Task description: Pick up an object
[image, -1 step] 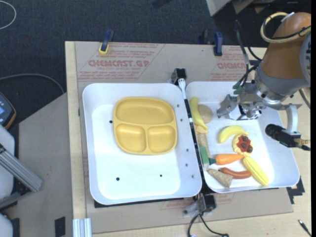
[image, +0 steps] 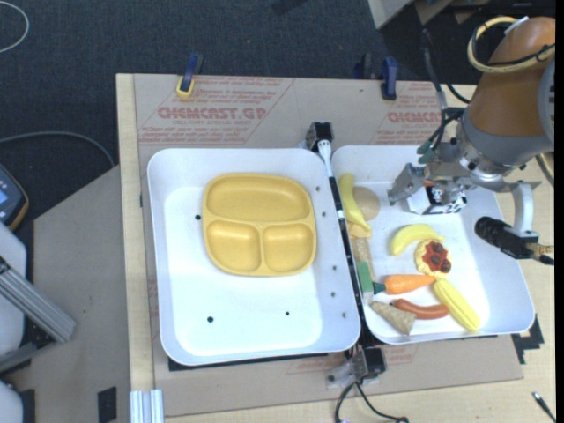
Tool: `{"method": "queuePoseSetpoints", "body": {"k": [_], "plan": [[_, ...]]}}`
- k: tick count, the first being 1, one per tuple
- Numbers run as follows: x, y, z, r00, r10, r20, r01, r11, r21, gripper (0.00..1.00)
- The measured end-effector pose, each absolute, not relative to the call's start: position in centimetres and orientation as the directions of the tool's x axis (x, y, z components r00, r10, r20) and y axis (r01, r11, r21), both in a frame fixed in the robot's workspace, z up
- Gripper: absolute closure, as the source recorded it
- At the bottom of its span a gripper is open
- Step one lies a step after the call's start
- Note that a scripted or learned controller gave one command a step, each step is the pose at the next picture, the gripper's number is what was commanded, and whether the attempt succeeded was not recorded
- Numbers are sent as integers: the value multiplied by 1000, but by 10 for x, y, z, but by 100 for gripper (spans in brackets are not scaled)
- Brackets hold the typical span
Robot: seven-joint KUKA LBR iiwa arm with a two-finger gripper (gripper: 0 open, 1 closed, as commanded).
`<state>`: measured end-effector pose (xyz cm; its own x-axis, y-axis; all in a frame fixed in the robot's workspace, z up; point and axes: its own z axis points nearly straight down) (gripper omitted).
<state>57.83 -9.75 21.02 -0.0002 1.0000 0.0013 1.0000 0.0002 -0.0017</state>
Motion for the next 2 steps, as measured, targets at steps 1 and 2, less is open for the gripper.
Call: {"method": "queuePoseSetpoints", "body": {"k": [1, 2], "plan": [[568, -92, 155, 1, 1000, 2, 1000, -1, -8, 0], [573, -97, 102, 0, 1000, 0, 1000, 0, -1, 0]]}}
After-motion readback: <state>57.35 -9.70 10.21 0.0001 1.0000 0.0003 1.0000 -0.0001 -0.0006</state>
